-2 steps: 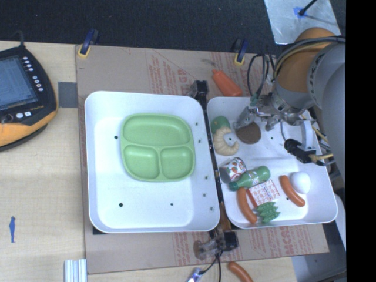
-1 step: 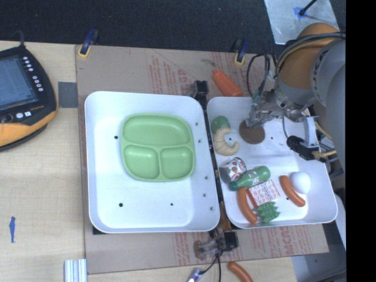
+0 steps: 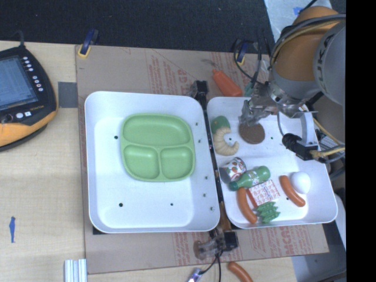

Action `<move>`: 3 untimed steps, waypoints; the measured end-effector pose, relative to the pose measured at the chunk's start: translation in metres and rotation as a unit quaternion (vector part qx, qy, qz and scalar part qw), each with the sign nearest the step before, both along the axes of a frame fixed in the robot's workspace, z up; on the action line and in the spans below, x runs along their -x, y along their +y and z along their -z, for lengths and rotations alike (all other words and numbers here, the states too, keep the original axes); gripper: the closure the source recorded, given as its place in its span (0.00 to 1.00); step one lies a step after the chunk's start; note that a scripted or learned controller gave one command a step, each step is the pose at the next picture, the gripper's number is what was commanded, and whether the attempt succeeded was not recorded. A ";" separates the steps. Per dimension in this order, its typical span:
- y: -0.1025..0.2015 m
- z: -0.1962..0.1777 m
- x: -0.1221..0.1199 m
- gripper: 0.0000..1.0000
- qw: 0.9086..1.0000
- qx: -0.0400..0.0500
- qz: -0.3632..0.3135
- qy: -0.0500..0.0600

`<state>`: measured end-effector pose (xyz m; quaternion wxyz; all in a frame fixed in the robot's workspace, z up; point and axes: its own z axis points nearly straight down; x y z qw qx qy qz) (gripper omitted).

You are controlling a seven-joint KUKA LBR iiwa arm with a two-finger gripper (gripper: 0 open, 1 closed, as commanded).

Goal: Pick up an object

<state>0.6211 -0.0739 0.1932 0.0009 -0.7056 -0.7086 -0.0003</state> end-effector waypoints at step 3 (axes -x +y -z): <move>-0.054 0.100 -0.036 0.00 1.000 0.002 0.000 0.000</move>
